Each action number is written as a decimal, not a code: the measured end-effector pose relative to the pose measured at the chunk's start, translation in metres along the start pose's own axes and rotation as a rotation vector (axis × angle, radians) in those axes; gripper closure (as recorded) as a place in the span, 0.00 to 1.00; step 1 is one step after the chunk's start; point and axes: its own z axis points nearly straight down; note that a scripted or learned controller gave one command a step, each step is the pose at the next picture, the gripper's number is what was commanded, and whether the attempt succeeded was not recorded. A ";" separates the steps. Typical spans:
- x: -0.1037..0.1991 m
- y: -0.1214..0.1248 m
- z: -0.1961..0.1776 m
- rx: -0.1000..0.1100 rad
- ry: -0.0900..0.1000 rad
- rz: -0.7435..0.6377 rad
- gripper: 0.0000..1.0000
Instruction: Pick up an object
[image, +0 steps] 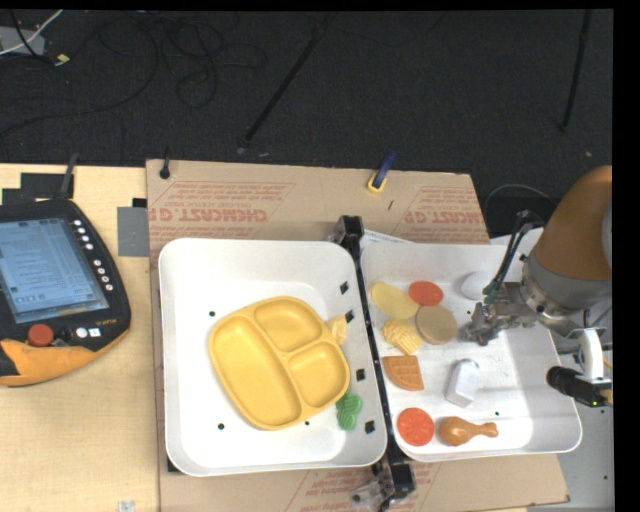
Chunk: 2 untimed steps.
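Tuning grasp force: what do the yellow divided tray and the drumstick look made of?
Yellow divided tray: looks like moulded plastic, smooth and slightly glossy, uniform colour with rounded compartment walls. Drumstick: probably toy plastic, even brown-orange with a faint sheen; too small to be sure.

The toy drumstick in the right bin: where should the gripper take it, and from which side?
Judging by its pose, the drumstick lies flat near the front wall of the right bin, fat end toward the red disc, thin bone end pointing right. A grip across the fat end from straight above, fingers closing front to back, looks safest; the wall crowds the front finger a little.
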 end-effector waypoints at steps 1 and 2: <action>-0.010 0.008 -0.052 -0.002 -0.001 0.000 1.00; -0.011 0.008 -0.086 -0.001 0.000 -0.001 1.00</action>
